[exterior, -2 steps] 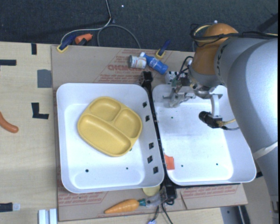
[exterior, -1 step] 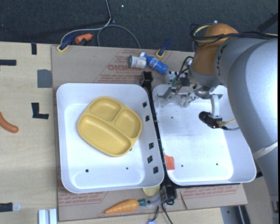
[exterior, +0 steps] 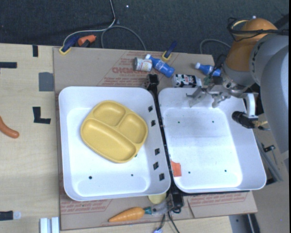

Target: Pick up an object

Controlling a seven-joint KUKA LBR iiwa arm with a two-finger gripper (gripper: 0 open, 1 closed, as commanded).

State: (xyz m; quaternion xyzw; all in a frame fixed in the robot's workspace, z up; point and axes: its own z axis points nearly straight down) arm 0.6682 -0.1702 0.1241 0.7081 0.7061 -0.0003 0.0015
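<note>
A yellow divided plate [exterior: 115, 130] lies in the left bin [exterior: 72, 178]. A small orange-red piece [exterior: 175, 169] sits at the left wall of the right bin [exterior: 242, 178]. My gripper [exterior: 205, 99] hovers over the far edge of the right bin, open, with nothing between its fingers. It is far from both the plate and the orange-red piece.
A toy carrot [exterior: 127, 214] lies on the cardboard in front of the bins. A sausage [exterior: 6, 126] rests on the bench at far left. Small bottles [exterior: 155, 64] and clamps lie behind the bins. The grey arm [exterior: 276, 81] fills the right side.
</note>
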